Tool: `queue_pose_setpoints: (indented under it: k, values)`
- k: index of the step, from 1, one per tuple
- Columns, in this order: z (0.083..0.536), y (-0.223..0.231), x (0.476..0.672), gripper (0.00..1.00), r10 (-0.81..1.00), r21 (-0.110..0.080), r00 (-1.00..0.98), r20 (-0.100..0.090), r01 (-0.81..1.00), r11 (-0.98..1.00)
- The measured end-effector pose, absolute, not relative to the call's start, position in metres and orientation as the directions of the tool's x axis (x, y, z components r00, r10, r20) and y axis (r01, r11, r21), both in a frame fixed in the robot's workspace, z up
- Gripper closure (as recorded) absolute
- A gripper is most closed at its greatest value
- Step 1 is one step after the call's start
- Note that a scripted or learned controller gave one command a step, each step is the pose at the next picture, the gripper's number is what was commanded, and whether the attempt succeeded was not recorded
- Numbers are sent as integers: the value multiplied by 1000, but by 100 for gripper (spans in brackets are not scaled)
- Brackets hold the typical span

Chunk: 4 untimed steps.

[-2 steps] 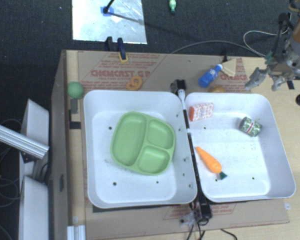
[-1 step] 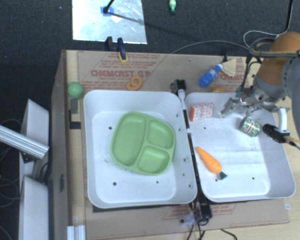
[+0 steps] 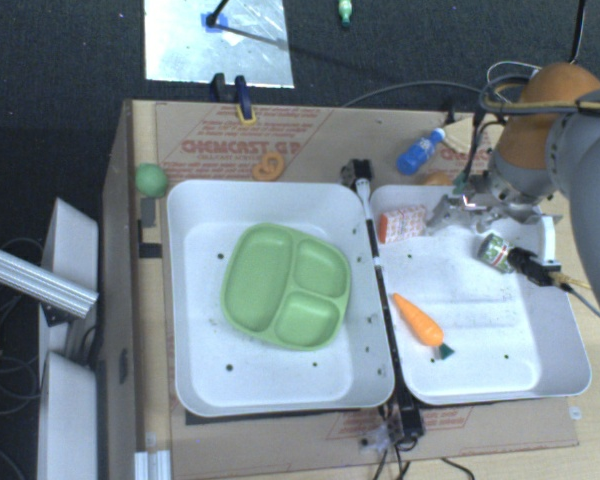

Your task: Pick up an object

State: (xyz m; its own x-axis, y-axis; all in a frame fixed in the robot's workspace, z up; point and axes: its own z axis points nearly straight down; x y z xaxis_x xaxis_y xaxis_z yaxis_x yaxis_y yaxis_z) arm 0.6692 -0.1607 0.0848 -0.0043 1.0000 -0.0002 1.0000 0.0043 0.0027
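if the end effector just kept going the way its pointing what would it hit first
Probably the floor of the right bin. The end effector seems to point down over the bin's far end, between the orange-and-white box and the small can. Depth is unclear from this slanted view.

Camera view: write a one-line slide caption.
Arm's gripper over the right bin near a carton, can and carrot; green tray in left bin.

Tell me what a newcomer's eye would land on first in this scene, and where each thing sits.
The green divided plate stands out first, lying in the middle of the left bin. Next comes the orange carrot near the centre of the right bin. The grey arm with its orange band reaches in at upper right, its claw over that bin's far edge, near a small red-and-white box and a little can.
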Motion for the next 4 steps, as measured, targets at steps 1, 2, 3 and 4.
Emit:
queue_pose_setpoints:
  k: [1, 2, 3, 4]
  values:
    - [85, -129, 669, 0, 1000, 2, -5, 0, 1000, 5]
    - [85, -83, 669, 0, 1000, 2, -5, 0, 1000, 5]
    - [85, -103, 669, 0, 1000, 3, -1, -1, 1000, 1]
    - [86, -83, 669, 0, 1000, 2, -5, 0, 1000, 5]
